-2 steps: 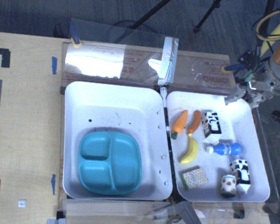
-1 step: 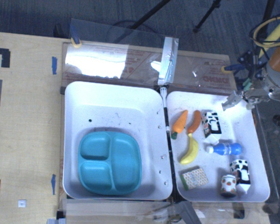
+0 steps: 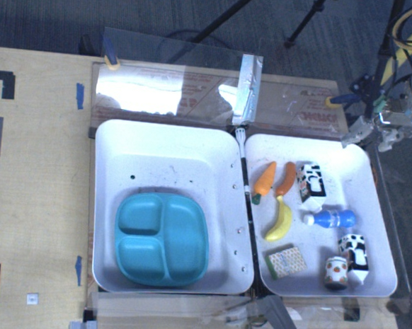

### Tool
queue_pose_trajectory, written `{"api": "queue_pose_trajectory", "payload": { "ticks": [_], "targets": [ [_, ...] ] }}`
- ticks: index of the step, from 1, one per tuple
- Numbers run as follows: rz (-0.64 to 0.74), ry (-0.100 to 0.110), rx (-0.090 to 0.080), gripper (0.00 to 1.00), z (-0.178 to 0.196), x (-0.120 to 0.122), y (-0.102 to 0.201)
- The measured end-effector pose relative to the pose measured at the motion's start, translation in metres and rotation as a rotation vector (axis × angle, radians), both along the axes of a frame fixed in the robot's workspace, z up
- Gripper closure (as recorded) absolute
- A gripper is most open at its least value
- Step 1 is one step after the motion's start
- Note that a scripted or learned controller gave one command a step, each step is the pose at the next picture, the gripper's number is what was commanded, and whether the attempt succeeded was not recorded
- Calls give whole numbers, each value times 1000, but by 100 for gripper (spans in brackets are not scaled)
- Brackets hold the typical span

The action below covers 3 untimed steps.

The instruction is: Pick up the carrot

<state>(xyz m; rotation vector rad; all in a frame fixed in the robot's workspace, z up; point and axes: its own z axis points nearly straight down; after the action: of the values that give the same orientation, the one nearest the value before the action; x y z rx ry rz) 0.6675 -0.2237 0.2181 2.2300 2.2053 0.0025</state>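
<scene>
The carrot is orange with a green stub at its near end. It lies in the right bin, close to that bin's left wall and tilted slightly. A second orange, elongated piece lies just to its right. My gripper hangs at the upper right, over the far right corner of the right bin. It is well away from the carrot, and nothing shows in it.
The right bin also holds a banana, a black-and-white carton, a blue bottle, a cow-patterned toy, a small cup and a green checked block. A blue divided plate sits in the left bin.
</scene>
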Motion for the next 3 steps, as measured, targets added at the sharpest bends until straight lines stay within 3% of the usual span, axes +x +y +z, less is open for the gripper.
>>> {"api": "queue_pose_trajectory", "payload": {
  "ticks": [1,2,3],
  "targets": [
    [117,5,3,0,-49,0,10],
    [129,5,3,0,-63,-44,101],
    [311,6,3,0,-75,-87,107]
  ]
}}
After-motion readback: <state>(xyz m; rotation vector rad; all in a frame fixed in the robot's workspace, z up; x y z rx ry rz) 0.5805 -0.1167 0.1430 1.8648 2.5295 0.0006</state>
